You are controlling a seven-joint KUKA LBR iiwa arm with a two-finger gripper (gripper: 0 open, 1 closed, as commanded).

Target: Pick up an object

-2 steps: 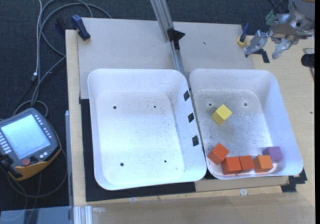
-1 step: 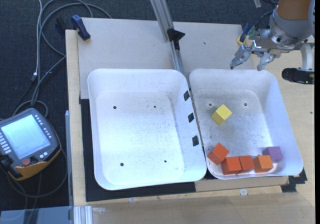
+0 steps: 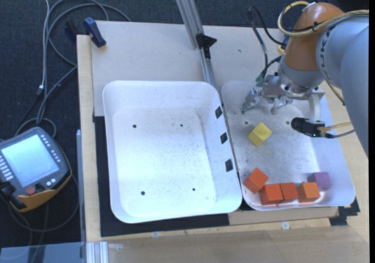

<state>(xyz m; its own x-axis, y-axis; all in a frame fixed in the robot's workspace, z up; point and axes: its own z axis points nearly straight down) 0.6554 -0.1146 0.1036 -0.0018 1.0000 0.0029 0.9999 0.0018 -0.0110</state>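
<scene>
the grey arm with the orange band [image 3: 307, 27] enters from the upper right of the frame and bends down over the right shallow white bin [image 3: 345, 183]. the 2-finger metal gripper [image 3: 265, 101] hangs over the upper part of that bin, its fingers spread apart with nothing between them. the small yellow cube [image 3: 259, 133] lies on the bin floor just below the gripper in the frame, apart from the fingers. along the lower edge of the right bin sit 4 orange blocks [image 3: 281, 188] in a loose row, with 1 small purple block [image 3: 320, 180] at the row's right end. the left shallow white bin [image 3: 117, 103] occupies the centre of the frame. a handheld control pendant with a lit screen [image 3: 29, 165] lies at the left edge of the frame.
</scene>
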